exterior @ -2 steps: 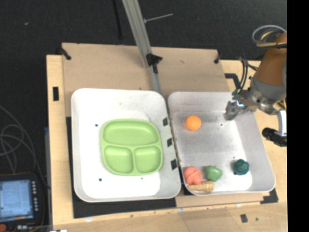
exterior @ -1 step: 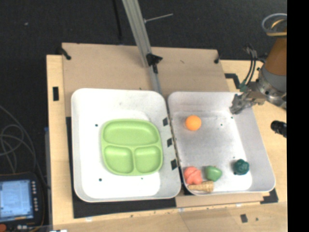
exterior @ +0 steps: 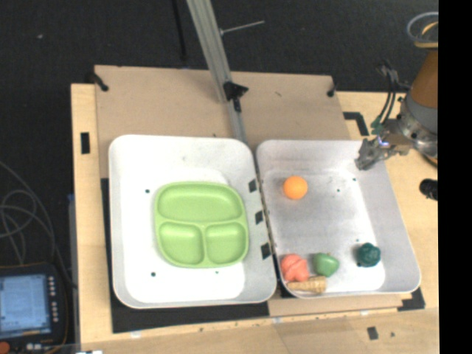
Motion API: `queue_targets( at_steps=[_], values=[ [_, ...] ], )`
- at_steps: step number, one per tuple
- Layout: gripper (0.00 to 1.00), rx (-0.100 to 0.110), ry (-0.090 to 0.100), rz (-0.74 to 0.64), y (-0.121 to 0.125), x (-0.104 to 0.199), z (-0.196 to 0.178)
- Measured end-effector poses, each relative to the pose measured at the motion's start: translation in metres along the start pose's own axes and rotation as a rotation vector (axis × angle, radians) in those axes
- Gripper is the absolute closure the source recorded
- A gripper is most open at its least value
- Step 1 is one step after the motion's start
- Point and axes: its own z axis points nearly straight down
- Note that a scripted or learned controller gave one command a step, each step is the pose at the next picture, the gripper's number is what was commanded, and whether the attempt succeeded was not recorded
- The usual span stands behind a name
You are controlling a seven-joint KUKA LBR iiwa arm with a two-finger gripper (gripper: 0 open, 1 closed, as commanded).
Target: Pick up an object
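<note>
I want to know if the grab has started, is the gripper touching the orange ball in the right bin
Apart. The camera view shows the gripper at the right bin's upper right corner, with bare white bin floor between it and the orange ball.

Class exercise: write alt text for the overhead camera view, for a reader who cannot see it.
A robot arm's gripper hovers over the top right corner of the right white bin, which contains an orange ball, a pink object, a green object, a tan object and a dark teal object. The left white bin holds a green divided tray.
</note>
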Motion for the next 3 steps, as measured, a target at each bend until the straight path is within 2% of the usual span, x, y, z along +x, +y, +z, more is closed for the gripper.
queue_targets(
  at_steps=[1, 3],
  values=[
    [1.00, 0.003, 0.001, -0.001, -0.001, 0.047, 0.004],
    [1.00, 0.005, 0.002, -0.002, 0.018, 0.162, 0.004]
  ],
)
